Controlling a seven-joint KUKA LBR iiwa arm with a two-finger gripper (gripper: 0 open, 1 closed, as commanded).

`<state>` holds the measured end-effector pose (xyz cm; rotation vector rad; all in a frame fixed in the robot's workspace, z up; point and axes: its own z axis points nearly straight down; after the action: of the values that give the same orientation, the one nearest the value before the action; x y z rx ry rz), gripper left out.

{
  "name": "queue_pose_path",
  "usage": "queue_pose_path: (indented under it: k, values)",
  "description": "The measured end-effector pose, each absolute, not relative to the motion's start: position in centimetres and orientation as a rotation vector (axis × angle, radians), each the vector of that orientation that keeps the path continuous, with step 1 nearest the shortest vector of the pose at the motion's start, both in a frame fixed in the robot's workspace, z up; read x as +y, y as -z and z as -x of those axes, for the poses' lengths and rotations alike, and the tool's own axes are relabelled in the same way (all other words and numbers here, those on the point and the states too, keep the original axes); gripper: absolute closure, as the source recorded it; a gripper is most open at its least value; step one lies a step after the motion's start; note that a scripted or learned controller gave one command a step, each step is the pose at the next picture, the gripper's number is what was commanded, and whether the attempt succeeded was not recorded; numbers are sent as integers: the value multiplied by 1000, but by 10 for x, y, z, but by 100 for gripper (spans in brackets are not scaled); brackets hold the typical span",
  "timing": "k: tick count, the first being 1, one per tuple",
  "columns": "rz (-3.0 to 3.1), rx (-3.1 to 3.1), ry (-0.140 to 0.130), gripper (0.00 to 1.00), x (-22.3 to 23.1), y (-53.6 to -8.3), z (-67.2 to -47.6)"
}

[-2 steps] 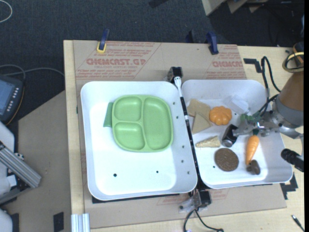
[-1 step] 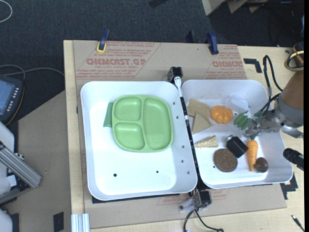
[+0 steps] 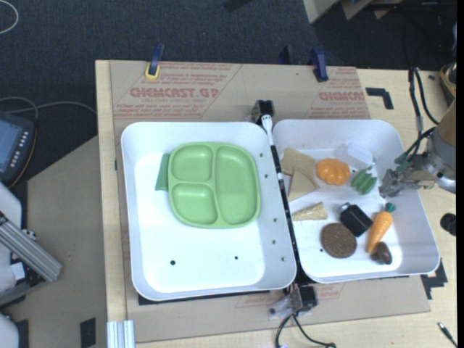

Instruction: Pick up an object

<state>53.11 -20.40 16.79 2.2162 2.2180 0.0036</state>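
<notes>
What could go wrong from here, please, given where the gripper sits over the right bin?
The gripper hangs at the right bin's far right, close beside a small green object. The carrot, black block and brown disc crowd together, so a descent may nudge neighbours or pinch two things.

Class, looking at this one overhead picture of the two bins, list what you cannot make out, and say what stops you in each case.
- Gripper, camera view: small and blurred over the right bin; its state cannot be read.
- Arm: cut off by the right edge.
- Green object beside the gripper: too small to identify.
- Dark lump below the carrot: too small to name.
- Green item: mostly hidden under the green divided plate.
</notes>
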Motion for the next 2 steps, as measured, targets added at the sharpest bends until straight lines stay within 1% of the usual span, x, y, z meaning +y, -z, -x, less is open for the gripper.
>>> queue_pose_path:
  k: [1, 2]
  values:
    - [-2215, 2217, -4, 100, -205, -222, -533]
    - [-2218, 2230, 0, 100, -151, -212, -533]
